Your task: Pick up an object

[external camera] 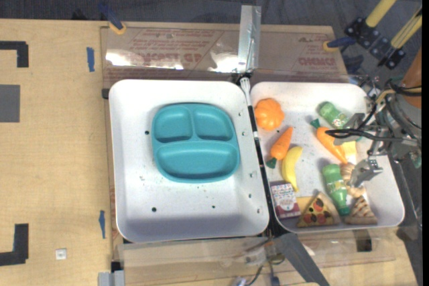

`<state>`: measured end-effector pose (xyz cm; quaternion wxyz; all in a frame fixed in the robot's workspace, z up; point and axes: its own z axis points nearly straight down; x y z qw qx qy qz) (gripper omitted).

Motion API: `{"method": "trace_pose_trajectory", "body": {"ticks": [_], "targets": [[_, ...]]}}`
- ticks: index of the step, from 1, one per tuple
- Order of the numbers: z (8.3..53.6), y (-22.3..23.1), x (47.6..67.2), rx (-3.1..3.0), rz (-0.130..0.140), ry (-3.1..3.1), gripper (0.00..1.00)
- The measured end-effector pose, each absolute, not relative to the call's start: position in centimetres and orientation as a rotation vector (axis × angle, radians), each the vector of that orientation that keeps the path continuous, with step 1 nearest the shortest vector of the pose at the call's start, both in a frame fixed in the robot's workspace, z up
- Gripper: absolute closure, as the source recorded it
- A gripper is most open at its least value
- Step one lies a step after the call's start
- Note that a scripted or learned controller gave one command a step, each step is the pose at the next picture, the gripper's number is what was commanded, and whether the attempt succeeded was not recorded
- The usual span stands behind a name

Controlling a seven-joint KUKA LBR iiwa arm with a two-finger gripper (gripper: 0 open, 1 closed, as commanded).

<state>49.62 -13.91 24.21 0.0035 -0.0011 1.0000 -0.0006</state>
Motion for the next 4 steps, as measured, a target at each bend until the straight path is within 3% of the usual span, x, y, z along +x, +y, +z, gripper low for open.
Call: {"method": "trace_pose_trajectory", "body": {"ticks": [1, 2, 3, 4], "targets": [[11.2, -18.1, 49.5, -0.624, -0.007, 3.070, 0.00], [8.9, -19.7, 51.3, -0.607, -0.011, 3.069, 0.00], [10.2, -19.4, 51.7, -0.612, -0.015, 3.057, 1.00], [8.9, -16.9, 56.8, -0.367, -0.005, 3.107, 1.00]]}}
